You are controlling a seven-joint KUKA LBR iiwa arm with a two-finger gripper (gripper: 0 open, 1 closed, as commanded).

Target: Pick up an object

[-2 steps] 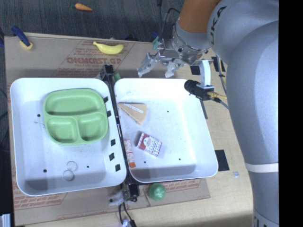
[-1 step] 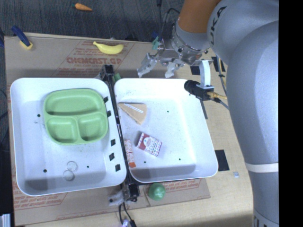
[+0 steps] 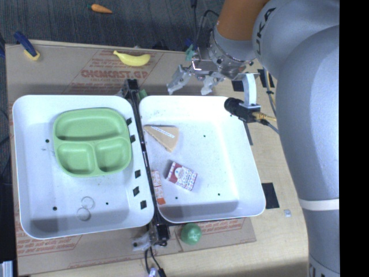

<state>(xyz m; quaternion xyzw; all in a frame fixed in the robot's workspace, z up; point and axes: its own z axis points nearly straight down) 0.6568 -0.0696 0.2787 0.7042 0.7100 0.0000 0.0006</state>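
Claw: the metal two-finger claw (image 3: 193, 79) hung over the far rim of the right-hand shallow white plastic bin (image 3: 242, 178), fingers spread apart, nothing between them.
Arm: the grey arm with its orange band (image 3: 248, 7) came in from the right, above the bin.
Nearest thing: a tan wedge-shaped block (image 3: 163, 135) lay flat in the right bin's far left part, well apart from the claw.
Wedge heading: its long axis ran roughly across the bin, thin point toward the left wall, broad end toward the middle.
Next thing: a small red and white carton (image 3: 182, 175) lay near the bin's middle, tilted.
Step in hand: by my guess, the approach; the claw would do well to straddle the wedge's short width, across its long axis.
Left bin (image 3: 29, 154): a green divided plastic tray (image 3: 92, 140) rested in it.
Table (image 3: 271, 160): a yellow toy banana (image 3: 132, 57) lay beyond the bins.
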